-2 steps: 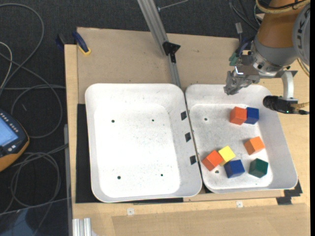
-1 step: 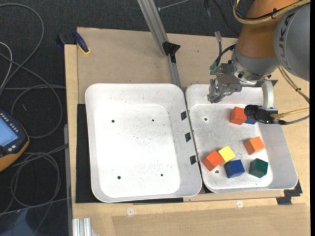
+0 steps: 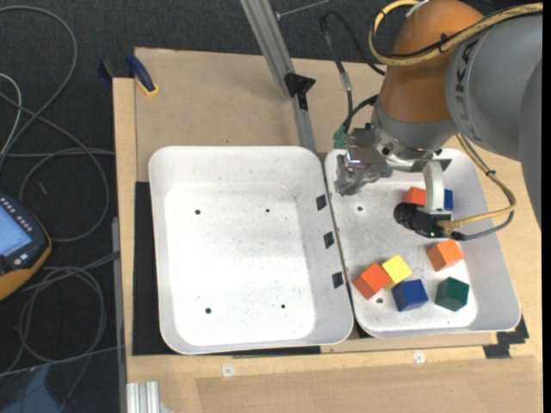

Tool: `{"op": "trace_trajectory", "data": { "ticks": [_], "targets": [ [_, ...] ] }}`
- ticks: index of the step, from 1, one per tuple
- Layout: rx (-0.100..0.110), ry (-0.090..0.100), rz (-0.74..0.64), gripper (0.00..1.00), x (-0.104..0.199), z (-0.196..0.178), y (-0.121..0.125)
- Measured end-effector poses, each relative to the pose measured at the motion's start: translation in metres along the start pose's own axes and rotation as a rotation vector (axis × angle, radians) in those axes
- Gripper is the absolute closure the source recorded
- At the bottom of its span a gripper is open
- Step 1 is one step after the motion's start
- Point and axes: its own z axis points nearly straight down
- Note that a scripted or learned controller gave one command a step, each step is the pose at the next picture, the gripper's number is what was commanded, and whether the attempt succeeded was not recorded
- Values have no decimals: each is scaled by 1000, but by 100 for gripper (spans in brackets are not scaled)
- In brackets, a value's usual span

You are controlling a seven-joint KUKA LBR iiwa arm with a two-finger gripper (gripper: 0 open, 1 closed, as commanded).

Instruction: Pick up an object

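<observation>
The end effector [image 3: 351, 177] hangs over the far left part of the right bin [image 3: 491, 304], close to the divide between the two bins, and whether it is open or closed cannot be told from this slanted view; nothing can be seen gripped in it. The blocks that could be picked up all lie in the right bin, nearer and further right than the end effector. A cluster sits along the near part of the bin: an orange block [image 3: 373, 279] at the left, a yellow block [image 3: 397, 269] touching it on the right, a blue block [image 3: 410, 294] just near of the yellow one, and a dark green block [image 3: 452, 292] to the right of the blue. A second orange block [image 3: 444, 254] lies a little farther back, near the green one. Another orange-red block [image 3: 416, 196] and a blue piece [image 3: 448, 200] show partly behind the white bracket and black unit on the wrist. The grey arm [image 3: 508, 76] with its orange band [image 3: 422, 54] comes in from the far right. The left bin [image 3: 172, 166] lies beside the right bin, both on the desk [image 3: 207, 101].
</observation>
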Motion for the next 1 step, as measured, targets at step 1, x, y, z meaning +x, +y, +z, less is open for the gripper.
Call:
{"op": "trace_trajectory", "data": {
  "ticks": [1],
  "targets": [
    [-1,1,-1,100,48,-14,-23]
  ]
}}
